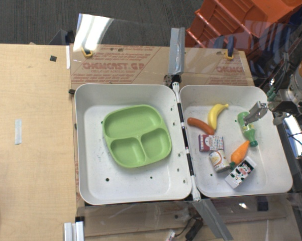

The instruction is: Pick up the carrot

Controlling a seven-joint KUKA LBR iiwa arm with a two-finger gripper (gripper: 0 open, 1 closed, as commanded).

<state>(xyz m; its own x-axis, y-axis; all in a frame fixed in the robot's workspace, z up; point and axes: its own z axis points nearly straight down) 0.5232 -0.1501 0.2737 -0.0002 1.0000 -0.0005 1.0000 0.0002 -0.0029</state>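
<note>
Orange, tapering to a green stub at its lower left end, the carrot [240, 151] lay tilted in the right bin [271, 185], its pointed end aimed up and right toward a green bottle-like item [247, 129]. It touched or nearly touched a small can [218, 160] on its left and a black-and-white carton [240, 172] just below it. A pink-and-white carton [211, 143] sat to the left of the can, with a red-orange sausage shape [200, 125] above that and a yellow banana [216, 114] nearer the bin's far wall.

The end effector [256, 112] hung over the upper right part of the same bin, above and to the right of the carrot and apart from it, close over the green item. Whether its fingers were spread or closed could not be told, since they were small and blurred against the bin; nothing could be made out between them.

Bare white floor showed along the right bin's right wall and along its near wall below the black-and-white carton. The carrot's left side was crowded, its right side free. The left bin [90, 174] held a green divided plate [136, 134], with open floor around it. The wooden counter [30, 134] stretched away to the left.
</note>
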